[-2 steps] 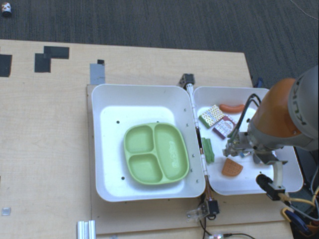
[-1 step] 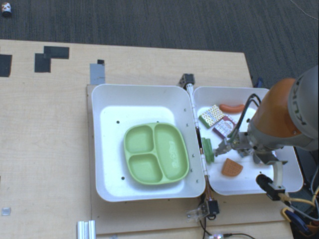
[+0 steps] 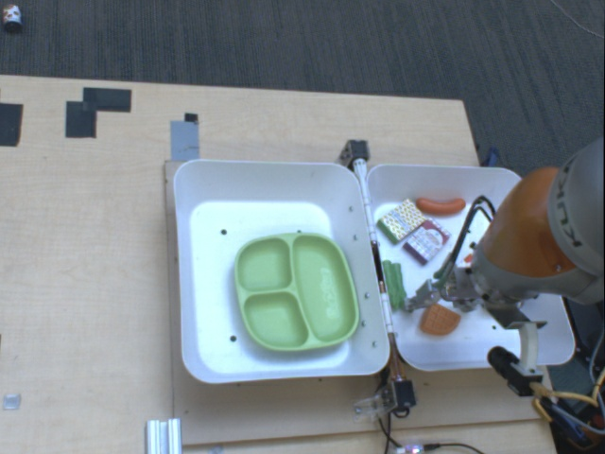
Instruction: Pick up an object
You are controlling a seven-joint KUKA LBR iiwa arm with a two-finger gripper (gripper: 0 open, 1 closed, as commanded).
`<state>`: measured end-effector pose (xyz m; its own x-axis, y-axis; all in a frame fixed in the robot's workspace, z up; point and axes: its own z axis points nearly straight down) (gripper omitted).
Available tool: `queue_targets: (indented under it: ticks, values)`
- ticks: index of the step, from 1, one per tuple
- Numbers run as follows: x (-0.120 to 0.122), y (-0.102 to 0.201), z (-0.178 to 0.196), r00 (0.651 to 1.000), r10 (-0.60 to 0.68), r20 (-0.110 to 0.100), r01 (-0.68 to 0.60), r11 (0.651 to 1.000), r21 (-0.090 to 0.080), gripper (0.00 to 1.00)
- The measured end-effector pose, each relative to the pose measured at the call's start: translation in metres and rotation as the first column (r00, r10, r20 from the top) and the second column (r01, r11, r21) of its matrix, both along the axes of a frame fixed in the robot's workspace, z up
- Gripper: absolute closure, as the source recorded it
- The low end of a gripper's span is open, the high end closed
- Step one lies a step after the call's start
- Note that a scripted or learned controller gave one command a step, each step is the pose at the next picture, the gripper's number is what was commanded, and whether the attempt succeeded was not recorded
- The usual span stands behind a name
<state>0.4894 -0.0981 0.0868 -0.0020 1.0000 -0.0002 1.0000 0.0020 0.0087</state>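
Camera view: gripper low in right bin, finger state indiscernible. Orange piece and green piece crowd it; risk of nudging instead of grasping.

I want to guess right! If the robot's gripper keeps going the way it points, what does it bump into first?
Probably the orange toy right below the gripper, in the right bin. The green piece lies just beside it. Height is hard to judge from above.
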Motion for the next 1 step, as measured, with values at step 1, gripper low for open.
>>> queue_targets:
  ticks: [1]
  values:
    - [0.0021, 0.0004, 0.0113, 1.0, 0.001, 0.006, -0.001, 1.0, -0.001, 1.0]
